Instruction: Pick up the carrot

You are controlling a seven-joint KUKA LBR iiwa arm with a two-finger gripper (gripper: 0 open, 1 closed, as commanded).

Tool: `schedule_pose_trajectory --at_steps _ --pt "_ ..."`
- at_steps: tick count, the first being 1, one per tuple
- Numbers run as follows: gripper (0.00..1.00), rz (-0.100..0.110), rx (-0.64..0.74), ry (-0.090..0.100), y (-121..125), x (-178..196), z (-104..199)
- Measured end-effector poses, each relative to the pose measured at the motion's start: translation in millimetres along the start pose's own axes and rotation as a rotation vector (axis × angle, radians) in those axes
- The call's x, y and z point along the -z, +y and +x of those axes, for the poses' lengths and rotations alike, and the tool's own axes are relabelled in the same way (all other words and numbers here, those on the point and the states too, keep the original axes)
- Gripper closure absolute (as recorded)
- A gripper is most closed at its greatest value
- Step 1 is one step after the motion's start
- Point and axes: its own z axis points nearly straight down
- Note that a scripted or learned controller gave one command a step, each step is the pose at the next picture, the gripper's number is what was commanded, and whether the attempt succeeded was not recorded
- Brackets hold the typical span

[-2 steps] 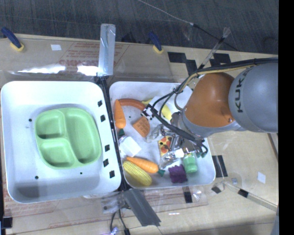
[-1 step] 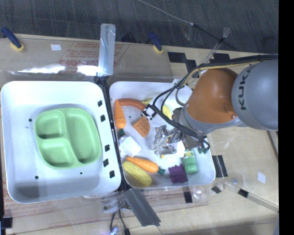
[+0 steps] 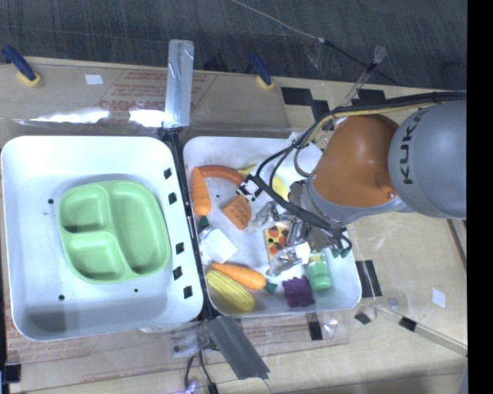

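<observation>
Gripper (image 3: pixel 289 249): metal, two-finger, low inside the right white bin (image 3: pixel 338 298), below the grey arm with its orange band (image 3: pixel 357 164); whether it is apart or together cannot be told, and nothing shows clearly between its tips.

Orange carrot with green stem end (image 3: pixel 240 276): lying flat near the bin's front edge, just left of the gripper, touching the yellow corn cob (image 3: pixel 229 290) in front of it.

Second orange carrot-like piece (image 3: pixel 200 192): upright along the bin's left wall.

Red-orange sausage shape (image 3: pixel 222 172): near the far wall.

Brown wedge (image 3: pixel 237 213), white block (image 3: pixel 219 244), purple grape bunch (image 3: pixel 297 290), green cylinder (image 3: pixel 319 277): same bin.

Left white bin (image 3: pixel 33 245): holds a light green three-compartment plastic tray (image 3: pixel 113 230).

Counter (image 3: pixel 411 277): tan, taped.
</observation>
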Motion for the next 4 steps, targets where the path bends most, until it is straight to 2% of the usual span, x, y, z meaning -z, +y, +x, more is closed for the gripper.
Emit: schedule_pose_trajectory --at_steps 1,2,3,4 --pt "0.0 0.0 -0.359 0.001 26 -21 -23" --pt "0.0 0.003 -0.44 -0.01 57 -18 19" --pt "0.0 0.001 -0.484 -0.001 44 -20 -63" --pt "0.0 0.002 -0.283 -0.01 73 -18 33"
